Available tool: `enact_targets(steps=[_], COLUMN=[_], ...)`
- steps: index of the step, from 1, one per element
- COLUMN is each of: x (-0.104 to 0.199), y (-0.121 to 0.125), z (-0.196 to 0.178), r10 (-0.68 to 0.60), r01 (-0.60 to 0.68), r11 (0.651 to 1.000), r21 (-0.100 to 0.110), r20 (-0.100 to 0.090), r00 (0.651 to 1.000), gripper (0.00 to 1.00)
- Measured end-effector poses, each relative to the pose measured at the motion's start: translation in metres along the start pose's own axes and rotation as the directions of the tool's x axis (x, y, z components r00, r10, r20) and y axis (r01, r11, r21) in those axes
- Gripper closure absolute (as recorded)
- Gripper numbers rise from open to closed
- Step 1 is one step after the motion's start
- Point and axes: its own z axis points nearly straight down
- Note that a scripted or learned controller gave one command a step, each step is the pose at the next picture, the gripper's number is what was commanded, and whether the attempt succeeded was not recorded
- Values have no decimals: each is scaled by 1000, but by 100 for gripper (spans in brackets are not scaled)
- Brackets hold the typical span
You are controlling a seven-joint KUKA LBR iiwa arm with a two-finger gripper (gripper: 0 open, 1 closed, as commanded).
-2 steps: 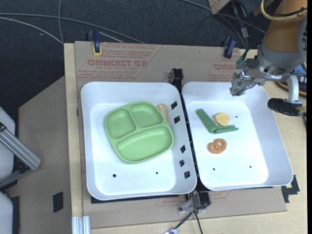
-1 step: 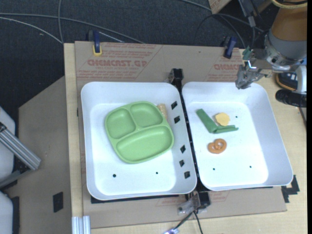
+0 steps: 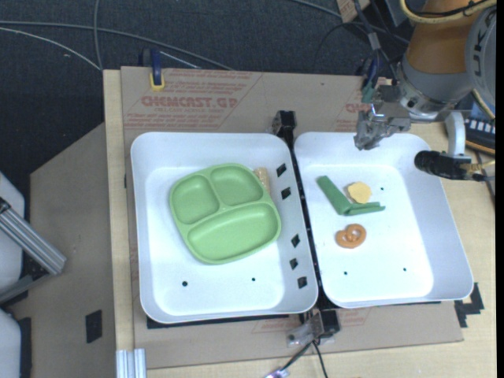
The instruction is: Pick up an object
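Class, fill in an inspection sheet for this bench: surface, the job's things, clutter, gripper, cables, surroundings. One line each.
Surface: two white bins, left bin and right bin, on a cardboard sheet.
Job's things: green pea pod, yellow chip and orange pretzel in the right bin.
Clutter: green divided plate in the left bin.
Gripper: gripper hangs over the right bin's far edge, holding nothing.
Cables: grey cables on the dark floor.
Surroundings: blue clamp at the cardboard's far edge.
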Motion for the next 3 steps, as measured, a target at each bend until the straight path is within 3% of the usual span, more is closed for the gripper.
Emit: enact_targets(steps=[1, 3], x=[49, 149], y=[1, -22], z=[-1, 20], r10=[0, 0], r01=[0, 0], r11=[1000, 1000], r21=[-1, 0], r20=[0, 1], r00=[1000, 1000], gripper=[100, 100])
